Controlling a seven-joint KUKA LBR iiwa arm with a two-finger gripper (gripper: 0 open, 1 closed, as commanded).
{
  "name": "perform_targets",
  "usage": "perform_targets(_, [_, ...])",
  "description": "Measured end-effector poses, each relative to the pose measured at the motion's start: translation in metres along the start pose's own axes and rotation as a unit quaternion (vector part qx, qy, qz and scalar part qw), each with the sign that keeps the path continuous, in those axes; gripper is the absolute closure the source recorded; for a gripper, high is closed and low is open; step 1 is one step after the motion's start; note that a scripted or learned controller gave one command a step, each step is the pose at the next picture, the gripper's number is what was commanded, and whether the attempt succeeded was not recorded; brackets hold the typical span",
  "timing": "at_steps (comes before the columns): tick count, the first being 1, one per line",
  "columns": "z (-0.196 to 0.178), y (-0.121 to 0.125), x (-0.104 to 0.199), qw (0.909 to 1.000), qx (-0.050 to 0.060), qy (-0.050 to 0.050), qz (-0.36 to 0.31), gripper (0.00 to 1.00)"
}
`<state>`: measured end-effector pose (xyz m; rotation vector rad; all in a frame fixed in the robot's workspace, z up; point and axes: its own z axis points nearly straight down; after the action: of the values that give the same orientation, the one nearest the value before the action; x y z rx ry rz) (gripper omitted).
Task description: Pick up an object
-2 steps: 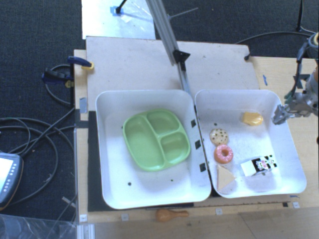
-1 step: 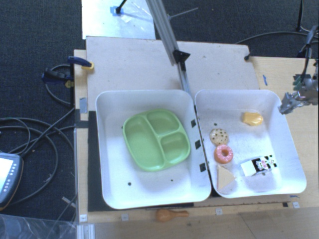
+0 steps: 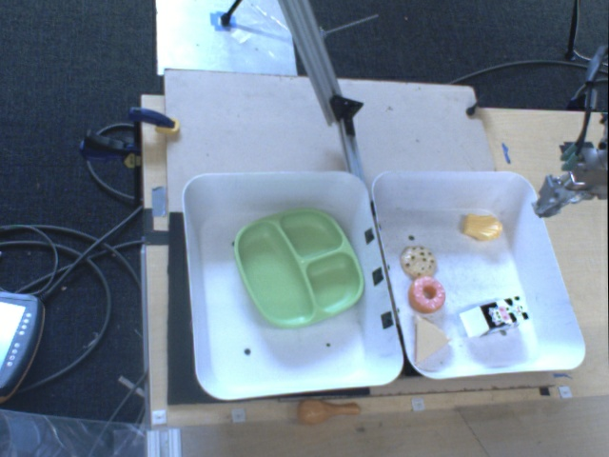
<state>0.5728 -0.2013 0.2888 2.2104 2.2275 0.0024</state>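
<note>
Nearest the camera, at the bench's front edge, a tan pear-shaped thing point(image 3: 327, 409) lies outside both bins, just below the left bin point(image 3: 205, 350). That bin holds a green divided plate point(image 3: 300, 267) with three empty compartments.

In the right bin point(image 3: 561, 303), going back from the front wall: a pale wedge that looks like a sandwich or cheese slice point(image 3: 429, 339); just to its right a small white carton with black patches point(image 3: 495, 317); behind the wedge a pink-iced doughnut point(image 3: 427, 295), touching or nearly touching a speckled cookie point(image 3: 418, 260) behind it; and farthest back, well apart from the rest, a small yellow-orange piece point(image 3: 482, 227), perhaps a bread roll.

My gripper point(image 3: 552, 198) hangs at the right bin's far right rim, above the wall, not down among the things. It is small and blurred here, so I cannot tell how wide I stand; nothing shows between my fingers.

I judge this to be the approach: nothing picked yet. The yellow-orange piece is nearest to me and stands alone, so it looks the easiest target. The next move calls for swinging left over the bin, centring above one thing, then descending straight. The doughnut and cookie crowd each other, which risks a nudge.
</note>
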Motion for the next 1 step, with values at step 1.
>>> perform_targets(1, [0.0063, 0.0069, 0.0416, 1.0000, 0.001, 0.001, -0.001, 1.00])
